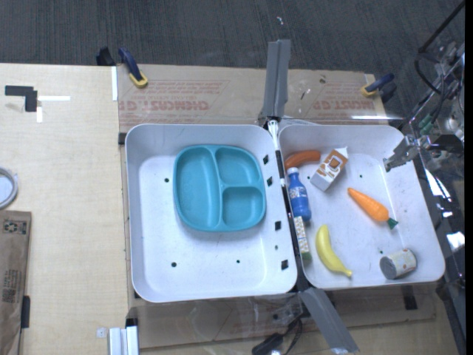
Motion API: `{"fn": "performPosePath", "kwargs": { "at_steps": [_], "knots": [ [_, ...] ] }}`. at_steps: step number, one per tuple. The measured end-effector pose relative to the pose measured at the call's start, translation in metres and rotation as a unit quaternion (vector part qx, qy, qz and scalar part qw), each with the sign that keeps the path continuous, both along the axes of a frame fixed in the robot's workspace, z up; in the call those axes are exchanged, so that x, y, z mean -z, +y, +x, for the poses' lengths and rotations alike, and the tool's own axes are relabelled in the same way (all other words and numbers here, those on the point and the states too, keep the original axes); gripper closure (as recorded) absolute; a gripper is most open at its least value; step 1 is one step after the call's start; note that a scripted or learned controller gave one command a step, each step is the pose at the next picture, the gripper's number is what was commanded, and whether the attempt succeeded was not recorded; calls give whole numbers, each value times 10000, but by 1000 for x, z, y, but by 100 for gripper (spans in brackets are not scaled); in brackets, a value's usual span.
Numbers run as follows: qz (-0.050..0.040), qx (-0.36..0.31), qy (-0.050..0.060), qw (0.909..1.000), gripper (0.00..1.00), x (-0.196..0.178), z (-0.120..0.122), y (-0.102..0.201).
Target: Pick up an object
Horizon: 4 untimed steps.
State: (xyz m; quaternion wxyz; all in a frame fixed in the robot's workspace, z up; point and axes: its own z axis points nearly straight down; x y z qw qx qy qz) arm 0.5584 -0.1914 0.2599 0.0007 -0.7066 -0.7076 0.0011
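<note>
You have two white bins side by side on the tabletop: the left bin (140, 220) carries a teal plate (219, 188) with three compartments, lying flat toward its far half, and the right bin (429, 220) carries all the loose things. Along that bin's left wall a blue bottle (298, 196) lies lengthwise, with an orange sausage (301, 158) just beyond it near the far left corner and a small carton (329, 168) tilted just beside the sausage. A banana (330, 251) lies toward the near edge, close to the bottle's lower end. A carrot (369, 205) sits near the middle, well apart from the carton, its green tip pointing to the right wall. A grey cup (398, 263) lies on its side in the near right corner. Your tool (403, 154) hangs over the far right corner of the right bin, above bare floor, with nothing seen between its fingers; whether they are apart or together you cannot tell. The carrot is the nearest thing to it, with nothing between them.
</note>
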Motion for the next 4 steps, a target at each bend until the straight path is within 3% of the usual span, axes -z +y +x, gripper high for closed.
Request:
{"fn": "performPosePath", "kwargs": {
  "at_steps": [1,2,3,4],
  "knots": [
    [2,181,3,9998,0,104,8,-8],
    [2,27,-2,10000,0,169,-4,3],
    [0,43,-3,10000,100,159,-4,2],
    [-6,367,-12,9993,100,29,-11,30]
  ]
}}
